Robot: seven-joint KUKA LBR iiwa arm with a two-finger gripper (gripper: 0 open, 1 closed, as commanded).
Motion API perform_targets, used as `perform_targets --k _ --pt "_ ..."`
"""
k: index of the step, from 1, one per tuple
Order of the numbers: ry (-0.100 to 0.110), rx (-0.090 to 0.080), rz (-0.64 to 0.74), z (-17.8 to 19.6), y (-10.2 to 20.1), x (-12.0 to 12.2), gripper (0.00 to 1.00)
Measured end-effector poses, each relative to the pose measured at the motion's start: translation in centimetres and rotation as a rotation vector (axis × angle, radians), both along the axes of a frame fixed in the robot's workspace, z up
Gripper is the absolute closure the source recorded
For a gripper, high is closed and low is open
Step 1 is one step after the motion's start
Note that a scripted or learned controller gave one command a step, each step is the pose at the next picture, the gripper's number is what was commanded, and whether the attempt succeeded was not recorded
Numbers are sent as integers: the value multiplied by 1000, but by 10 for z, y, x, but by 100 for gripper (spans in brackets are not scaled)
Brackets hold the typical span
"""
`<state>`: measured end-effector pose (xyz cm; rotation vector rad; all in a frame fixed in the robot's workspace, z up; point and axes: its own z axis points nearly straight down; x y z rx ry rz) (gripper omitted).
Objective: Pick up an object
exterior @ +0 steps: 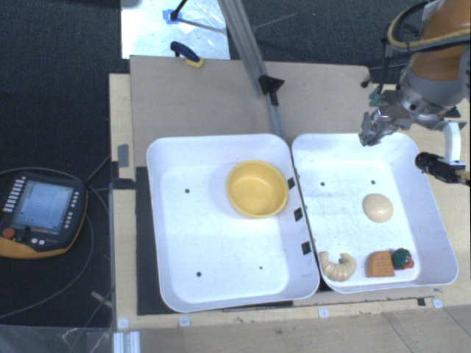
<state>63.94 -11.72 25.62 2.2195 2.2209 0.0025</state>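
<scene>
Dark carpet surrounds the desk (pixel 221 94), a tan board carrying two white bins. At nine o'clock on the floor lies a yellow pendant (pixel 40 213) with a lit screen; its writing is too small to read. At eleven o'clock a yellow-tipped clamp (pixel 186 53) grips the desk's edge. Left bin (pixel 191 271) holds a yellow bowl (pixel 256 188), upright, toward its one-o'clock corner. Right bin (pixel 331 168) holds a cream ball (pixel 377 207) near its centre; along its six-o'clock wall sit a curled pale shrimp toy (pixel 338 266), an orange cracker (pixel 380 264) and a red-green piece (pixel 402 258) touching the cracker. Gripper (pixel 372 132) hangs over this bin's twelve-o'clock rim, well apart from the ball; whether its jaws are spread I cannot tell.
</scene>
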Motion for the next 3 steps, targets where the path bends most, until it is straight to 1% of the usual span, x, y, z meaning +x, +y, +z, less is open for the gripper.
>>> perform_targets --k 1,2,3 --pt "2 1 3 5 46 -13 100" --pt "3 1 5 -6 106 -24 100" --pt "3 1 4 -19 154 -38 100"
